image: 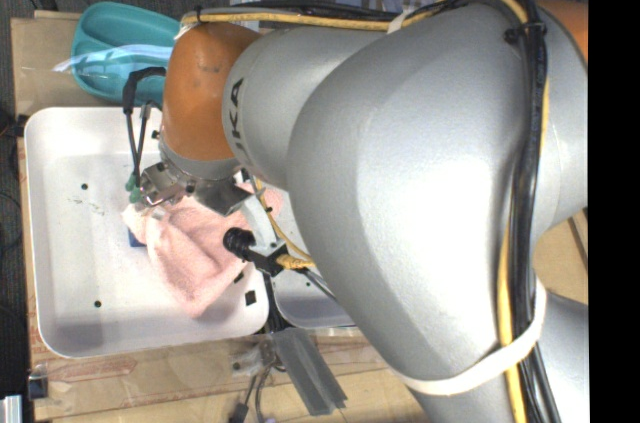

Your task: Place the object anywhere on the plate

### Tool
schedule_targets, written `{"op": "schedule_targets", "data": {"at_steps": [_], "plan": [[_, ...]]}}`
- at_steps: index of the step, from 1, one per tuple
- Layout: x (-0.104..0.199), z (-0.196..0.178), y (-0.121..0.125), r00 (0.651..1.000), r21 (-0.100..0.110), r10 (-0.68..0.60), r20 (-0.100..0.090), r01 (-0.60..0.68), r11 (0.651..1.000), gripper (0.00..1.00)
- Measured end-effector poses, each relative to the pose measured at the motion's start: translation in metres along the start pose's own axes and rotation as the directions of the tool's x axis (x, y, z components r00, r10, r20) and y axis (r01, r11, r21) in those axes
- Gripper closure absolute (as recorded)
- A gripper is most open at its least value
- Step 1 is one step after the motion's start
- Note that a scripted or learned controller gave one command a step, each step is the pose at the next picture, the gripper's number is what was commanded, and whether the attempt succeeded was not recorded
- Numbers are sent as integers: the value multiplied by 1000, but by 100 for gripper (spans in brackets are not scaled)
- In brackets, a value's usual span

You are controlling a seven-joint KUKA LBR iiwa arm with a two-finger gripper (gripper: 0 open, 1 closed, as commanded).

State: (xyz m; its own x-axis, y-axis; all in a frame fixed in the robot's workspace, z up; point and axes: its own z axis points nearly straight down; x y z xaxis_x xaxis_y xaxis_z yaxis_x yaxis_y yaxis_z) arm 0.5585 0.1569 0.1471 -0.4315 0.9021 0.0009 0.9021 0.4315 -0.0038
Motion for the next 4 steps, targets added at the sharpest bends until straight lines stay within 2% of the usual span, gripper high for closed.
{"op": "schedule_targets", "data": {"at_steps": [1,2,3,4], "plan": [[71,57,-32,1000,0,25,0,-25,1000,100],[38,-9,-12,997,-2,-80,1,80,997,100],[-50,-46,-87,990,-2,-139,1,139,990,100],[35,54,-67,991,-8,-136,1,136,991,100]]}}
